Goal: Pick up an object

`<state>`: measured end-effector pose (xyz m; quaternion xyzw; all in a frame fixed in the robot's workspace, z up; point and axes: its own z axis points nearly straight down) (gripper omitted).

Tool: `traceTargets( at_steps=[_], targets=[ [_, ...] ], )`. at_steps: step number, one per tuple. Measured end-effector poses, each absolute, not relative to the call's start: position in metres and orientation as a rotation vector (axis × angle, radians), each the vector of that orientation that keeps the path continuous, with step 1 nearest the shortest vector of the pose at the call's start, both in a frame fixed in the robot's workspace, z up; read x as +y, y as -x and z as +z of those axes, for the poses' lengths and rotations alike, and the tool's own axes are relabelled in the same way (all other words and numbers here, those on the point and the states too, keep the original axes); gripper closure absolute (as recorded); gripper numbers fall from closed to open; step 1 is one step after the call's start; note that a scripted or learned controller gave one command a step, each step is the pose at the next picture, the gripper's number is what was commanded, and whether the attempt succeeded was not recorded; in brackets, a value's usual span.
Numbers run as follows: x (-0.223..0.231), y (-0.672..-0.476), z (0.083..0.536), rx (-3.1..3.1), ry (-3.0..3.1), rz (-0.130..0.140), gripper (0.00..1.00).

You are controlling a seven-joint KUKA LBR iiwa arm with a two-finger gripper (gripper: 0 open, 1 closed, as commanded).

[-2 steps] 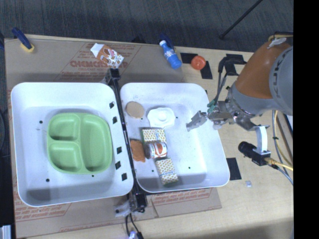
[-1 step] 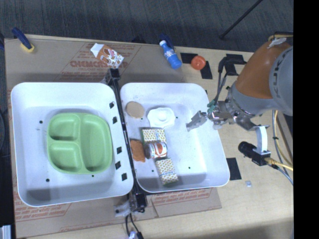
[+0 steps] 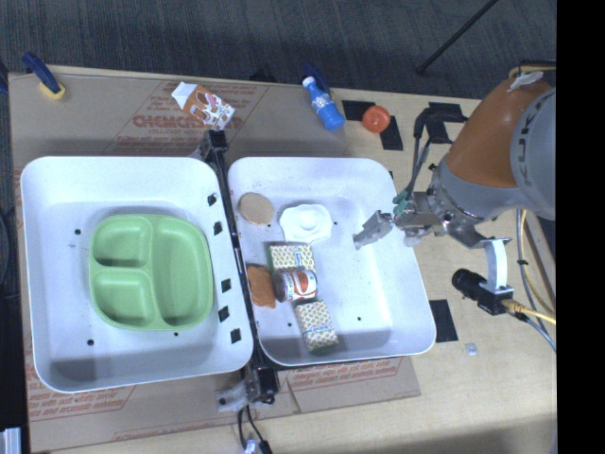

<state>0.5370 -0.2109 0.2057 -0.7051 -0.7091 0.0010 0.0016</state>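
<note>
The gripper (image 3: pixel 371 230) hangs over the right side of the right bin (image 3: pixel 397 291), and whether it is parted or closed I cannot tell (nothing shows between its tips). Left of it lie a white lid (image 3: pixel 305 221), a tan disc (image 3: pixel 255 208), a patterned box (image 3: pixel 291 256), a can (image 3: pixel 299 285) and an orange piece (image 3: pixel 262 286), while the left bin (image 3: pixel 47 253) holds a green tray (image 3: pixel 151 272).

The counter (image 3: pixel 492 386) carries flattened cardboard (image 3: pixel 142 121) under two white bins (image 3: pixel 57 348) side by side — far of them lie a blue bottle (image 3: pixel 323 105), an orange cap (image 3: pixel 376 118) and a small packet (image 3: pixel 204 106).
</note>
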Motion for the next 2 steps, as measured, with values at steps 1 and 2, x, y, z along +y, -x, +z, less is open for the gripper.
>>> traceTargets(
  at_steps=[1, 2],
  targets=[
    [-0.116, -0.575, 0.288, -2.229, 2.213, -0.001, 0.0],
    [-0.068, -0.511, 0.191, -2.225, 2.211, 0.006, 0.0]
  ],
)
